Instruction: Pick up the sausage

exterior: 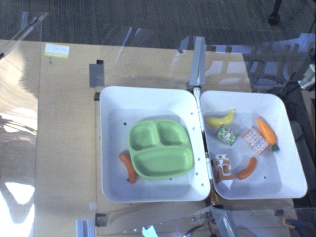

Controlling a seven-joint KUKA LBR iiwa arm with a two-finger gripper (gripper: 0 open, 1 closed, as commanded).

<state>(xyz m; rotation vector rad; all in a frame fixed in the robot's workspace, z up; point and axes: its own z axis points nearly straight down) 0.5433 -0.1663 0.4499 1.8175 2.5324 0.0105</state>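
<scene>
Two reddish-orange sausages lie in the bins. One sausage [128, 167] is in the left bin [113, 112], tucked against the lower left edge of a green divided plate [160, 148]. The other sausage [247, 168] lies slanted on the floor of the right bin [286, 181], near its front, just right of a small brown and white carton [222, 167].
The right bin also holds a yellow banana [220, 118], a green box [226, 135], a red-patterned white box [255, 140] and an orange carrot [266, 131]. A grey metal bar [198, 63] runs back from the seam between the bins. Bare wooden bench [59, 132] lies to the left.
</scene>
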